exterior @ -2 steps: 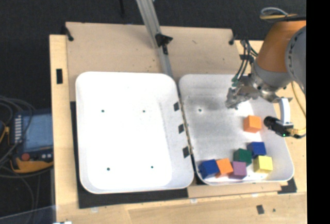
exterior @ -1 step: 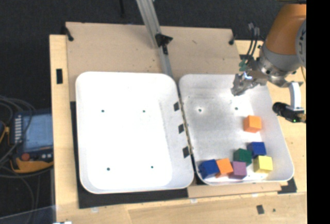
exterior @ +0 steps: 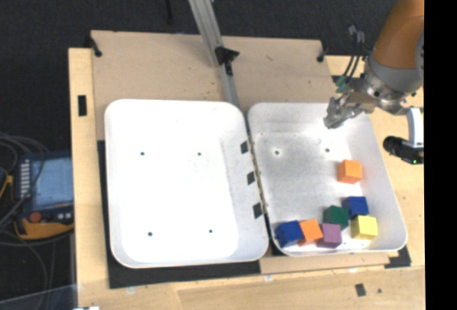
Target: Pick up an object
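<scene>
the wooden bench [exterior: 164, 69] bears two white bins (side by side): left bin [exterior: 118, 180], right bin [exterior: 300, 130].

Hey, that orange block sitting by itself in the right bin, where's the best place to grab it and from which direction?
Take the lone orange block from straight above, closing on two opposite side faces. It sits flat on the right bin floor with bare floor on every side, unlike the blocks crowded along the near edge, so there is likely room for the end effector to straddle it. Its top face looks slightly turned, so match that angle.
</scene>
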### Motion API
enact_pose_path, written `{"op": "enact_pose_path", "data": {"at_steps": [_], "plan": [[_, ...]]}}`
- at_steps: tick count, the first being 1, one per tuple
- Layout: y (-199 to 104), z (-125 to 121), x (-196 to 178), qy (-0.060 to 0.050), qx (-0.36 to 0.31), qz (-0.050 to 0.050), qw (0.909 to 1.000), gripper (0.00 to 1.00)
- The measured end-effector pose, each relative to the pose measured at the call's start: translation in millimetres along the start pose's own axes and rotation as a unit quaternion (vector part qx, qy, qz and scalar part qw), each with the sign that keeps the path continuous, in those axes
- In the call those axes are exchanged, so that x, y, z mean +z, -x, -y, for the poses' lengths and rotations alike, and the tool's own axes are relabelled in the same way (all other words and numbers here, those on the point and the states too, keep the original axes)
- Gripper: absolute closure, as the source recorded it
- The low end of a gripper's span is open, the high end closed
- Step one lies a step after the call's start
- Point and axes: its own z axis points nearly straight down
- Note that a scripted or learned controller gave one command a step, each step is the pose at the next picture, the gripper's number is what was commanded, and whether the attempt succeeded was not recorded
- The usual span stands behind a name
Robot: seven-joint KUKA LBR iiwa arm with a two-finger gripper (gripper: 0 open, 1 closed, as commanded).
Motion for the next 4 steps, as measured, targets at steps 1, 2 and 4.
{"op": "enact_pose_path", "data": {"at_steps": [1,2,4], "plan": [[-49,10,7,-0.002,0.001,0.000,1.0000,1.00],[-90,18,0,-0.002,0.000,-0.001,1.0000,1.00],[-196,37,-5,-0.002,0.000,-0.001,1.0000,1.00]]}}
